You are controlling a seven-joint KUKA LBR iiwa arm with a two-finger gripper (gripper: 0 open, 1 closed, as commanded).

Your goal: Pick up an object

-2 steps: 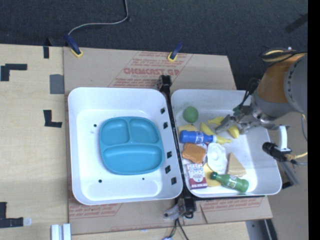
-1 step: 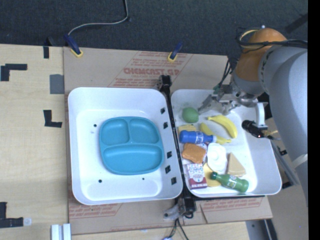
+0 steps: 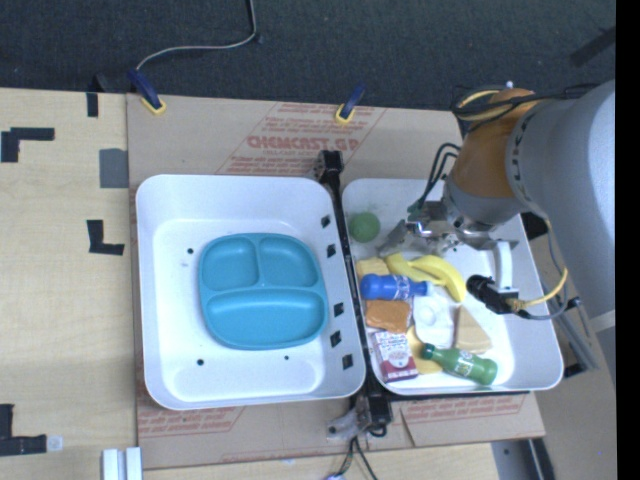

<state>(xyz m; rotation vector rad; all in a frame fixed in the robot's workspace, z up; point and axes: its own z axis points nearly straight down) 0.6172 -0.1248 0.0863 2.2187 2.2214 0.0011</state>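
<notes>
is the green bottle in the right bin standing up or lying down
Lying down. The green bottle rests on its side near the front of the right bin, with its cap toward the left and its body running off to the right.

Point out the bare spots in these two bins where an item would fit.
Left bin: a bare white floor strip rings the blue divided plate, widest along the near edge and far-left corner. Right bin: crowded with the banana, blue bottle, green bottle and green ball; the end effector hangs over it.

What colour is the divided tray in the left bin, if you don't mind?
Light blue, in the camera view: divided tray.
</notes>
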